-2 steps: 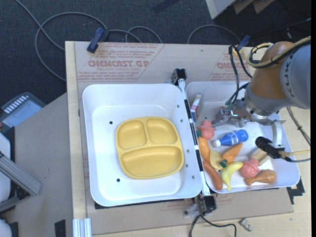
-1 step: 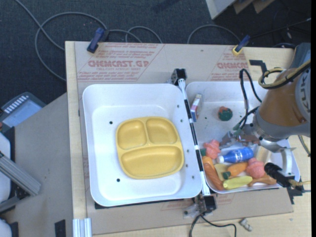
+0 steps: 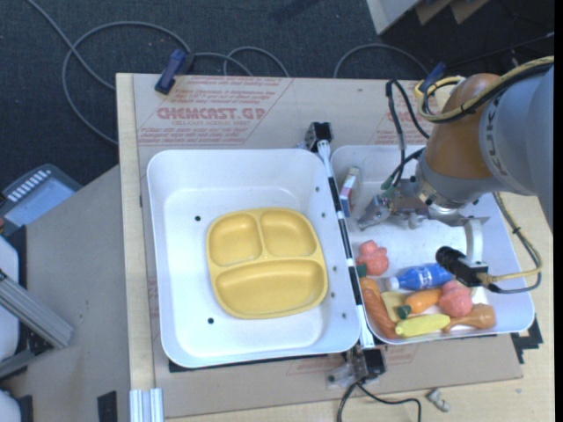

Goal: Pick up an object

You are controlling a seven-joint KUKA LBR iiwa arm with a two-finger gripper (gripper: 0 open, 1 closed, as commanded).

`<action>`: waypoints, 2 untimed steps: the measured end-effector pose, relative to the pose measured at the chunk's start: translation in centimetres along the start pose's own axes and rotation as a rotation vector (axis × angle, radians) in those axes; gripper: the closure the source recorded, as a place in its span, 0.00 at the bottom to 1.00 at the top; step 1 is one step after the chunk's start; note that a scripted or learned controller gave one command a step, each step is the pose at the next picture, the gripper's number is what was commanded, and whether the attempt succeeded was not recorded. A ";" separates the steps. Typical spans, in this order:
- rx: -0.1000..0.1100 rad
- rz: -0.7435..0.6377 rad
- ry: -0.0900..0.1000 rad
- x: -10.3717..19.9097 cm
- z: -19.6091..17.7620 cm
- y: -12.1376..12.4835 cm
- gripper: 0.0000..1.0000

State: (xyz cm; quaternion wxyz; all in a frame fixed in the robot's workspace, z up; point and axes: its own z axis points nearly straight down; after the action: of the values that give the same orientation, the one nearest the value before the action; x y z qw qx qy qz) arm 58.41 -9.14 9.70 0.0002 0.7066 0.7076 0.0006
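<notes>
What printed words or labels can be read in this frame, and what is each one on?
"CHEMCAST GP": red print on the brown protective sheet under the bins, above the left bin.
Smaller red lines beneath it: too blurred to read.
Red print on the sheet at upper right: partly covered, unreadable.
Label on the blue bottle: too small.

Arm over the right bin, yellow tray in the left

The gripper (image 3: 398, 207) hangs low in the right bin (image 3: 519, 310), above a pink toy (image 3: 374, 258). Near that bin's front lie a blue bottle (image 3: 422, 278), a carrot (image 3: 421, 301) and a yellow banana (image 3: 422, 325). The left bin (image 3: 176, 192) holds a yellow divided tray (image 3: 264, 262).
</notes>
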 end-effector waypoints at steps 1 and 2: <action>0.001 0.003 -0.002 -6.3 -0.1 -10.5 0.00; 0.000 0.001 -0.001 -4.4 -1.1 -2.6 0.00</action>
State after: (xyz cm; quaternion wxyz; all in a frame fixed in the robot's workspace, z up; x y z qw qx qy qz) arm 55.80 -13.54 10.84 0.0003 0.7068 0.7074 0.0003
